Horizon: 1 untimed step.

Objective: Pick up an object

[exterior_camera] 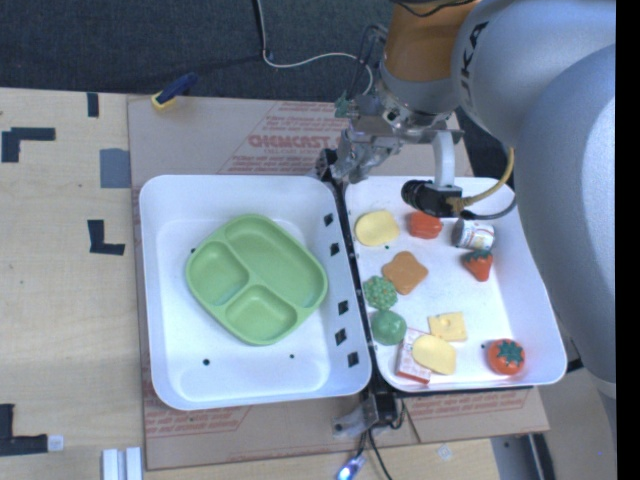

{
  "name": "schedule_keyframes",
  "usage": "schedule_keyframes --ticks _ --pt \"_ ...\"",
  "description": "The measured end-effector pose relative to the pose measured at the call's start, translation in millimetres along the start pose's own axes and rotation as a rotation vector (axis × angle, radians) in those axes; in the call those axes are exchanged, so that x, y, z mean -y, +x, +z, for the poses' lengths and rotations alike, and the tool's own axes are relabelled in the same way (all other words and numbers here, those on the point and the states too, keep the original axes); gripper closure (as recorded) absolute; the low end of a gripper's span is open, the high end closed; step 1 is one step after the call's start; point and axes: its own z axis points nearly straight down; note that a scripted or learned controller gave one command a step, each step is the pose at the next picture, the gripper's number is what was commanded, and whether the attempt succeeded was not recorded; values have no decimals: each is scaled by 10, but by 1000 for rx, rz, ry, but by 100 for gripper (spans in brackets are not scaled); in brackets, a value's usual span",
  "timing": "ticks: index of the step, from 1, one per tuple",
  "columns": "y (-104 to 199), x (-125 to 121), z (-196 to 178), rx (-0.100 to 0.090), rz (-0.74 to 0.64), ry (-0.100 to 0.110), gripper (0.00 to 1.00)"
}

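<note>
My gripper (343, 164) hangs over the far end of the divider between the two bins, just beyond a yellow round piece (376, 228). The right bin (530, 298) holds several toy foods: a red-orange piece (424, 225), a small tin (475, 236), a strawberry (479, 265), a brown cookie (405, 272), a broccoli floret (379, 292), a green ball (389, 325), a cheese slice (448, 326), a pale yellow piece (433, 354) lying on a white packet (408, 366), and a tomato (505, 356). Nothing shows in the gripper's grasp.
A green divided plate (257, 278) lies in the left bin (160, 268). The arm's grey body and orange band (430, 18) loom over the right bin's far corner. A black cable fitting (432, 196) hangs above the red-orange piece.
</note>
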Motion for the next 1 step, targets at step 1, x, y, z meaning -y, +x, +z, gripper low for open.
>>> schedule_keyframes --ticks 1 --pt "10 92 653 1 2 -8 100"
